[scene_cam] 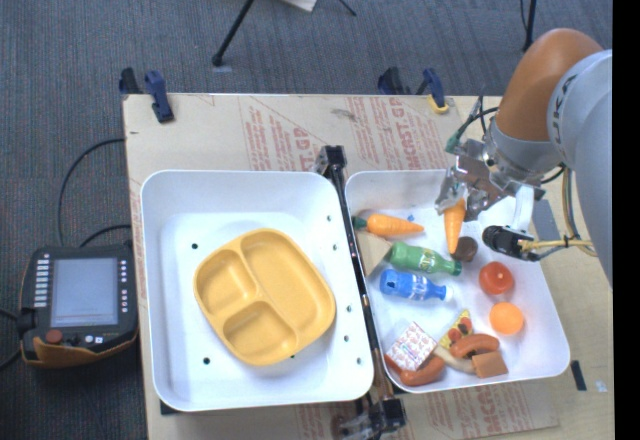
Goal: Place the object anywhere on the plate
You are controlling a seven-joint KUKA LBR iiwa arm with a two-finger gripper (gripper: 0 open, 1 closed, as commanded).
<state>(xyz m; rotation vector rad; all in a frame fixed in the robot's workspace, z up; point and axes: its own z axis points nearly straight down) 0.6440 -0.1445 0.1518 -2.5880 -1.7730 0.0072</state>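
Carrot (pixel 453 226), hanging point-down and gripped in your end effector (pixel 460 200) at the right of the frame, stands upright over the right bin (pixel 553 328), and the yellow plate (pixel 264 296) lies lower left.

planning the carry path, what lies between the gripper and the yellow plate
Camera view: between the gripper and the yellow three-compartment plastic plate lie an orange toy carrot and the white bins' adjoining rims.

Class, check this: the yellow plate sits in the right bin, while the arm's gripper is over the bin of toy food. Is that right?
Not quite. The camera view shows the yellow plate in the left bin; the gripper is indeed over the bin of toy food.
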